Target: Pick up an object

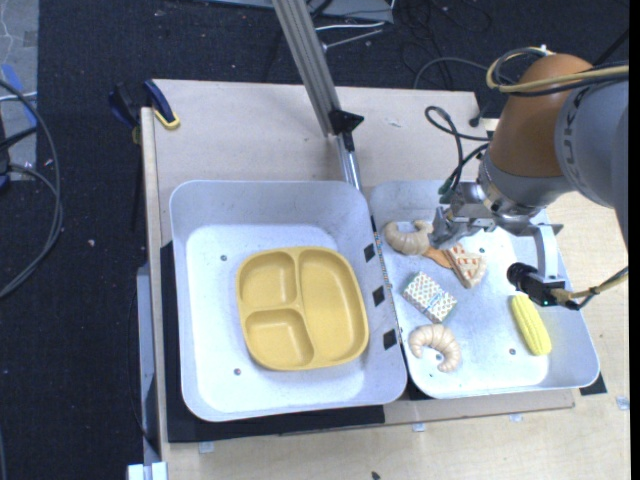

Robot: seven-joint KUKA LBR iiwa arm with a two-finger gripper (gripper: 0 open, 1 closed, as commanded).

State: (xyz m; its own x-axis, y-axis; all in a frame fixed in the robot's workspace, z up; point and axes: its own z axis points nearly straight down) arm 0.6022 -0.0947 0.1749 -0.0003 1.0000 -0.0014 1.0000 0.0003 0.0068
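Note:
In the right bin (560,368) lie a tan croissant (407,238), an orange carrot piece (438,258), a pizza slice (466,266), a white checked wafer (430,296), a second croissant (437,344) and a yellow corn cob (530,324). My gripper (447,230) hangs low over the bin's far end, its tips just above the carrot piece and between the first croissant and the pizza slice. Nothing shows between the fingers.
The left bin (200,268) holds a yellow three-compartment plate (301,307). A slanted metal pole (310,58) rises behind the bins. A small black camera unit (530,283) and cables hang from the wrist over the right bin.

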